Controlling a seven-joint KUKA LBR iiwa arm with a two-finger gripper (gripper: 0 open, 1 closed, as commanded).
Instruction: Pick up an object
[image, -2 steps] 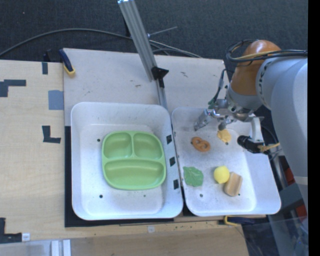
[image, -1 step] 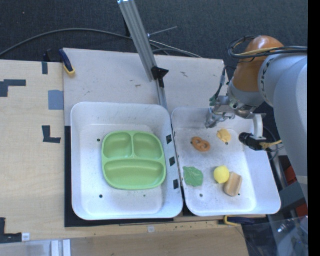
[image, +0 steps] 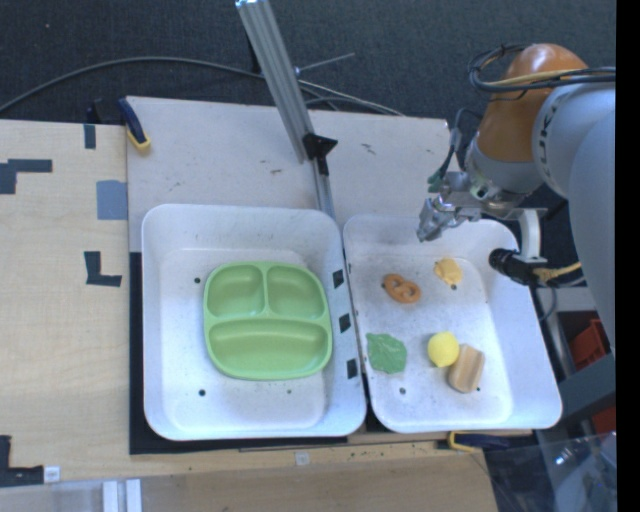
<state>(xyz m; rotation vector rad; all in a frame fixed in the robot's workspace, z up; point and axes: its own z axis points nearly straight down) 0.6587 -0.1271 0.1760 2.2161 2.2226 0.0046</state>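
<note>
The right bin (image: 520, 395) holds several small items: a brown pretzel (image: 401, 289), a small yellow piece (image: 448, 270), a green leaf-shaped piece (image: 386, 352), a yellow ball (image: 443, 349) and a tan wooden block (image: 466, 368) touching the ball. My gripper (image: 431, 227) hangs over the bin's far edge, above and behind the pretzel and the yellow piece. Nothing is visible between its fingers.
A green divided plate (image: 267, 320) lies in the left bin (image: 170, 400). A slanted metal pole (image: 285, 85) rises from the divider between the bins. Cables run along the dark floor at the back. A blue and yellow clamp (image: 134, 125) grips the bench's far left.
</note>
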